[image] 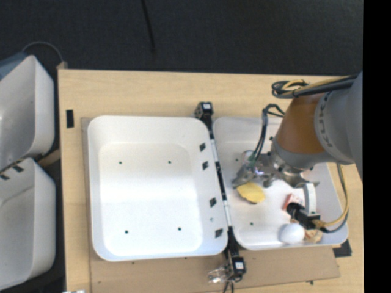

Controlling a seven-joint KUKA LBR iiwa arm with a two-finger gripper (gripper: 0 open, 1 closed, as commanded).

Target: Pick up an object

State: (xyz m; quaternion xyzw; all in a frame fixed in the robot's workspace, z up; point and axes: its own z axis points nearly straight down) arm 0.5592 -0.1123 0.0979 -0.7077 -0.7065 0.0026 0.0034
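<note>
My gripper (249,174) is low in the right bin (235,139), reaching in from the right under the orange-banded wrist. A yellow rounded object (252,193) lies on the bin floor just below the gripper, touching or almost touching it. A white ball (291,233) rests near the bin's front right corner. A small tan object (314,237) sits beside the ball at the bin's edge. The arm hides the bin's right part.
The left bin (146,185) stands beside the right one, with a black-clipped divider (215,176) between them. The wooden bench (134,93) surrounds both bins. White containers (21,163) stand off the bench to the left.
</note>
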